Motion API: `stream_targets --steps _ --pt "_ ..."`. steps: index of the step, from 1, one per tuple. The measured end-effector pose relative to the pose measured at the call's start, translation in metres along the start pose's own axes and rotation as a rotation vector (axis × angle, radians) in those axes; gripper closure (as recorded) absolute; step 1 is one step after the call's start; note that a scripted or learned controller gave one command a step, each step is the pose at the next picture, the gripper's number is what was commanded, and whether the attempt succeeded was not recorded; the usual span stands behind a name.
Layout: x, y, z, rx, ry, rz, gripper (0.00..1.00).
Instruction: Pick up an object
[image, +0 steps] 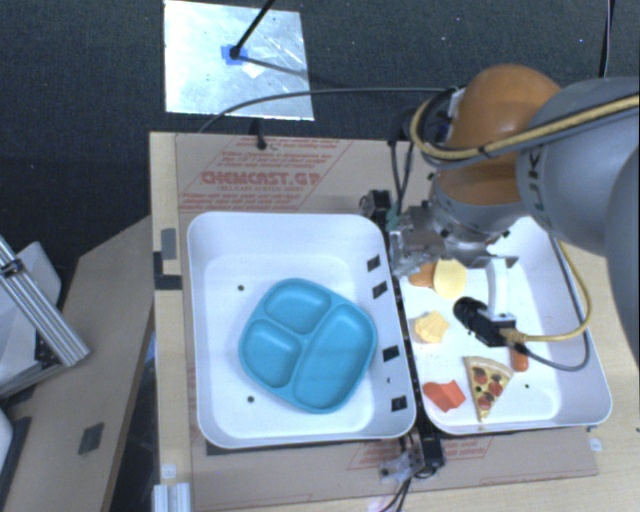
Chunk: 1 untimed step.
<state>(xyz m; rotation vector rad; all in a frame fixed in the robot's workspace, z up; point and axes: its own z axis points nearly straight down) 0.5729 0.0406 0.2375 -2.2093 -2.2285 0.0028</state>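
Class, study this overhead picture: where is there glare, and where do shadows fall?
In the camera view, glare washes out the right bin beside the arm and the shiny sheet at the top; the blue divided plate throws only a soft shadow into the left bin.

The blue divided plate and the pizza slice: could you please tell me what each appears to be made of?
The blue divided plate looks like moulded plastic, one even colour with a soft sheen and rounded compartments. The pizza slice seems a toy, probably plastic or rubber, with flat painted toppings; which one is unclear.
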Motion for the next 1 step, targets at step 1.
stream_targets --steps 1 --pt "0.0447 -0.0309 -0.0026 -0.001 0.000 -0.001 1.00"
